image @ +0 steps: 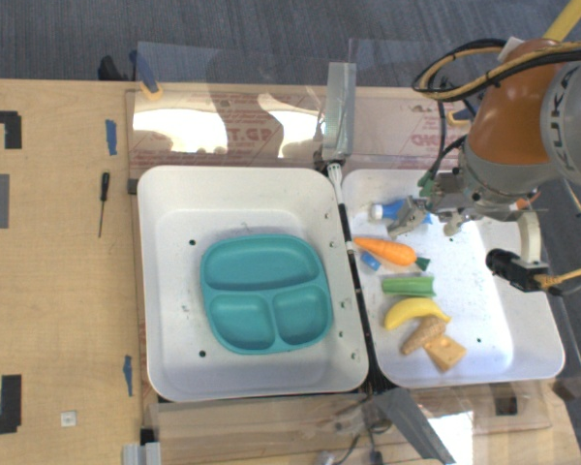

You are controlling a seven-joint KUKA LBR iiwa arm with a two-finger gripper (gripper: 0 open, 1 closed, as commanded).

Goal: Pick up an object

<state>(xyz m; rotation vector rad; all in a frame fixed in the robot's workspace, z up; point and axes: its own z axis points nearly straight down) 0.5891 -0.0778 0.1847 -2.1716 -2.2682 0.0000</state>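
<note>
White plastic makes up both bins, and the arm [528,114] reaches into the right bin [523,352] from the far side, its gripper [428,216] low over the floor near the far left corner. Its state is hard to read from this slant: I cannot tell whether it is released or clenched, and nothing can be seen caught in it. A small blue thing [389,209] lies just beside the gripper on the side toward the divider, possibly touching it, though contact is too fine to judge. Nearer the camera from the gripper sits a toy carrot [387,252], then a green piece [408,285], a banana [413,312], and two tan crackers [434,342], each farther from the gripper than the last and all resting on the bin floor. Well away, across the divider, a teal divided tray [265,294] lies in the left bin [165,260]. By my reading the approach is the step in hand, with the blue thing or the carrot the likely target and nothing lifted yet. The next move calls for centring on one item, descending until it is straddled, closing firmly, and rising straight up, keeping clear of the divider wall close by.
</note>
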